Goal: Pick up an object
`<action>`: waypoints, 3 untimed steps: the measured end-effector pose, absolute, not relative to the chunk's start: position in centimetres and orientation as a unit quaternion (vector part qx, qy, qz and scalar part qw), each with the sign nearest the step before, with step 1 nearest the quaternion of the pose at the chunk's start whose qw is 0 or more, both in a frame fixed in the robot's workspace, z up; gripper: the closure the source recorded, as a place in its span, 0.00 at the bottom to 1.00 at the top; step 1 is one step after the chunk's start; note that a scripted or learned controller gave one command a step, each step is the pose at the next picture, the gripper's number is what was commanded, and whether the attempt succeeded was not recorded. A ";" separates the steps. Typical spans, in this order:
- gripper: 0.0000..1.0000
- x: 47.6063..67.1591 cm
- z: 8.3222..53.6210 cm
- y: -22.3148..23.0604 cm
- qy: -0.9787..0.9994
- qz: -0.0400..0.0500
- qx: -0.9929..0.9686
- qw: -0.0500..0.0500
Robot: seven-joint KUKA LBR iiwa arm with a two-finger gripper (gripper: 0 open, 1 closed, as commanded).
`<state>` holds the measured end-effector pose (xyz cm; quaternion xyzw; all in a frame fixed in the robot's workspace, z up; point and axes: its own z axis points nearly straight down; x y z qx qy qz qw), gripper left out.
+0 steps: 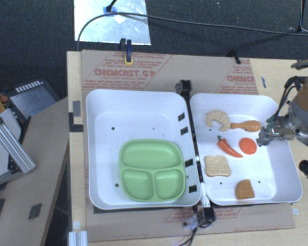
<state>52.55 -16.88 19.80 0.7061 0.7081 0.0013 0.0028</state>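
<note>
Arm: it reaches in from the right edge, grey body over the bench beside the right bin, wrist bent toward the bin's right wall.
Gripper (265, 136): it sits low over the right part of the right bin, just right of the tomato; the tip is small and dark here, so whether it is parted or closed cannot be told, and nothing can be seen held in it.
Right bin (285, 186): shallow and white, holding six food pieces (all lying loose on its floor).
Croissant (217, 119): pale, curled, near the upper middle of the right bin.
Drumstick (246, 126): brown-orange, lying crosswise just right of the croissant, its far end near the gripper.
Tomato (248, 146): round, orange-red, below the drumstick and nearest the gripper.
Chili pepper (229, 147): red with a green stem, slanted, just left of the tomato.
Toast slice (217, 165): pale square, below the pepper.
Brown bread piece (244, 189): near the bin's front edge, well apart from the gripper.
Left bin (108, 117): white, with a green divided plate (152, 169) of three compartments in its front half.
Bench: cardboard sheet (164, 68) lies under both bins.
</note>
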 end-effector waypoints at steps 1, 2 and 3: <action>1.00 53.5 25.9 -16.9 0.709 0.002 0.705 0.004; 1.00 53.0 24.7 -12.3 0.710 0.001 0.705 0.000; 1.00 53.7 23.7 -7.1 0.710 0.001 0.704 0.000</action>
